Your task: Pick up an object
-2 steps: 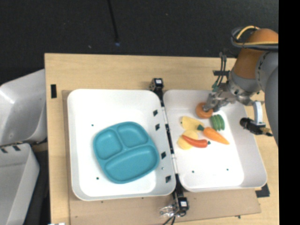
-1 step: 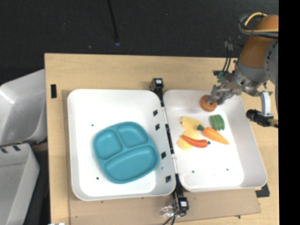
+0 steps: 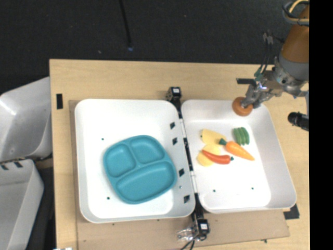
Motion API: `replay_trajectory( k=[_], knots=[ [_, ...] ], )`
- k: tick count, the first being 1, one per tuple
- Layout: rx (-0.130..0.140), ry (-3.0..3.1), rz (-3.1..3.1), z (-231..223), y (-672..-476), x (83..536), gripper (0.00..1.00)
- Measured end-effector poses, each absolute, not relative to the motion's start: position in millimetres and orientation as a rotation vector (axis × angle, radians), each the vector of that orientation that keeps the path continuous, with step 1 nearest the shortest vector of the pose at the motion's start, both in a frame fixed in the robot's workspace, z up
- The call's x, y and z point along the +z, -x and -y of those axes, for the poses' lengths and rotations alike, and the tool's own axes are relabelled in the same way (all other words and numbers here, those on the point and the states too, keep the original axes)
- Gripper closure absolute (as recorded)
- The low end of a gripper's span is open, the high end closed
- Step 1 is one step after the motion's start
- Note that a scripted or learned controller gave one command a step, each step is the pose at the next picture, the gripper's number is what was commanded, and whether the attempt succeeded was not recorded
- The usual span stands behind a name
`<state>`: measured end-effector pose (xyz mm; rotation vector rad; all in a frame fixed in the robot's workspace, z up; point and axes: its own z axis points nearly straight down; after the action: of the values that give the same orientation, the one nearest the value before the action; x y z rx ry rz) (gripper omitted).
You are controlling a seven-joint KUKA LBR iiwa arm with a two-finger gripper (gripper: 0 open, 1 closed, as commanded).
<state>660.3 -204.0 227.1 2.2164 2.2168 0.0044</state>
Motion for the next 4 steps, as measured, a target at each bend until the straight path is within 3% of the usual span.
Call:
replay_trajectory(
  k=[1, 4],
  knots=[
    [0.003, -2.216, -2.221, 204.9, -661.2, 249.9, 1.00],
    [0.001, -2.214, -2.229, 49.8, -661.3, 251.7, 1.00]
  ],
)
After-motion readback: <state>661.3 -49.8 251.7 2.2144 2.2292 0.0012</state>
